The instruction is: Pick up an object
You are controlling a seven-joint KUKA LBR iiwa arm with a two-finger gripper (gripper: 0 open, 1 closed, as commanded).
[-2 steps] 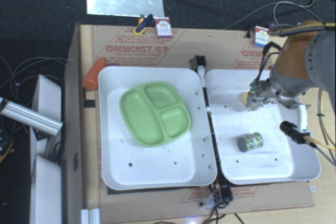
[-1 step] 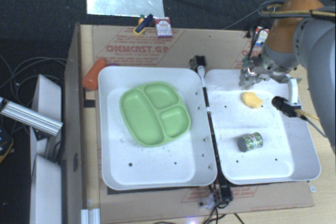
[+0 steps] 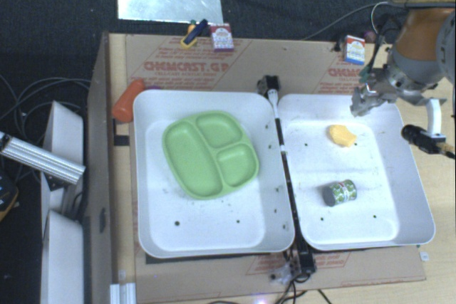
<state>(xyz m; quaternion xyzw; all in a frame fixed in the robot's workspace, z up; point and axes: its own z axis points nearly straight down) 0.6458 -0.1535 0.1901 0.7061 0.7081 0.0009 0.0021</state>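
Robot lab: 2 bins (image 3: 214, 238), cables (image 3: 335, 21).

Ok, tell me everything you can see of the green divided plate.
The green divided plate is pale lime green, looks like moulded plastic, and has a rounded-square outline with soft corners. Raised ridges split it into three compartments: one large section along its left side and two smaller ones on its right. Nothing lies in any compartment. It sits flat, turned slightly askew, near the middle of the left white bin, resting on the bin floor and clear of the walls. Nothing else touches it.
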